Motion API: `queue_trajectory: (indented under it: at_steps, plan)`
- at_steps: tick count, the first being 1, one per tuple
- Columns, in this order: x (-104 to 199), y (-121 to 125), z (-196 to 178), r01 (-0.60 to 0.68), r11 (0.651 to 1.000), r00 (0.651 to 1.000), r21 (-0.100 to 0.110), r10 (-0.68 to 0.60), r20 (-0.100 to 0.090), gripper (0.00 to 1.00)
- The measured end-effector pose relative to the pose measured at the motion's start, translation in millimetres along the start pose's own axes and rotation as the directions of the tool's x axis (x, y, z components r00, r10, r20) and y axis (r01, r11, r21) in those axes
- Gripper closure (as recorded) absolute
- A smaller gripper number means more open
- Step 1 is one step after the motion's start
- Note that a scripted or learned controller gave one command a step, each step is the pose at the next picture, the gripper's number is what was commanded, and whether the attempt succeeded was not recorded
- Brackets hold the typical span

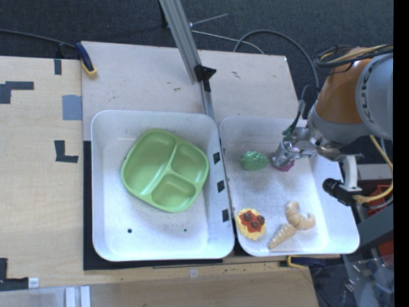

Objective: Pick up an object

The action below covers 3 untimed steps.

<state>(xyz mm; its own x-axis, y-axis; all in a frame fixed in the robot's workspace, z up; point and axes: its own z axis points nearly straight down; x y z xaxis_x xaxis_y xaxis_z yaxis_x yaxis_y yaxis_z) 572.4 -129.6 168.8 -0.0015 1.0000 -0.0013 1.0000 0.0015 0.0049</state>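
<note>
Bench front: you see a pale wood top w/ grey tape marks at left; two white bins sit side by side on a dark mat.
Right bin [332, 235], near end: a small tart [251, 224] w/ red & dark topping lies by the bin's left wall; just right of it a cone-shaped pastry [282, 235], & touching that a croissant-like piece [300, 217].
Left bin [115, 229]: holds a green divided plate [165, 169], three compartments, tilted a bit, roughly mid-bin.
Right bin, far end: a green leafy toy [254, 160] lies near the left wall; just right of it a small purple/pink item [284, 165], partly hidden.
Gripper [285, 153]: it's down in the right bin's far end, tips right at the purple item. You can't tell if the fingers are open, closed, or holding it; the tips are too small & blurred.
Arm [354, 101]: grey w/ orange band, comes in from the right, over the bin's right wall.
Far side: a metal pole [181, 31] slants up from the gap btw bins; black cables lie on dark floor beyond.
</note>
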Motion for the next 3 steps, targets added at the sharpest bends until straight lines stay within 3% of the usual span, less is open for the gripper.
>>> queue_trajectory:
  at_steps: [1, 2, 3]
  plan:
    - [0.0, 0.1, -63.6, 0.001, 1.000, 1.000, -0.001, -0.001, 0.000, 1.00]
    - [0.4, -0.5, -37.4, -0.001, 1.000, 1.000, 0.008, 0.001, 0.000, 1.00]
    - [51.3, -17.5, -32.2, 0.004, 1.000, 1.000, 0.008, -0.004, -0.003, 1.00]
